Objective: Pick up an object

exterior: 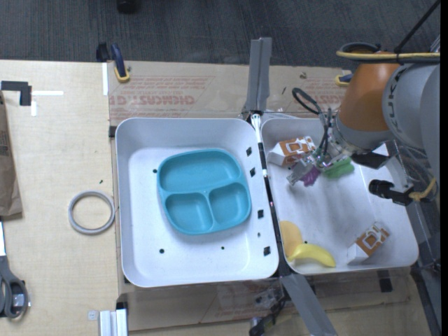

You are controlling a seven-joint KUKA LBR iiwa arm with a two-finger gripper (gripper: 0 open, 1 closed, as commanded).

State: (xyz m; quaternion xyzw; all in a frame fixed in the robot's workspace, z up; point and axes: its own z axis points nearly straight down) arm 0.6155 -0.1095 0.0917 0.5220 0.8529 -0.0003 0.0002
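Note:
My gripper (305, 168) is low in the right bin (336, 215), near its back left corner. It sits right beside a small purple object (311, 178) and a green object (339, 168). Whether it touches either of them cannot be made out. An orange and white carton (294, 148) lies just behind the gripper. A yellow banana (306, 253) rests at the bin's front left. A second orange and white carton (369, 240) lies at the front right. The grey arm with its orange band (367, 96) comes in from the right.
The left bin (140, 243) holds a blue divided plate (204, 191). A grey ring (91, 211) lies on the bench left of the bins, with scissors (10, 294) at the front left edge. A metal post (259, 75) stands behind the gap between the bins.

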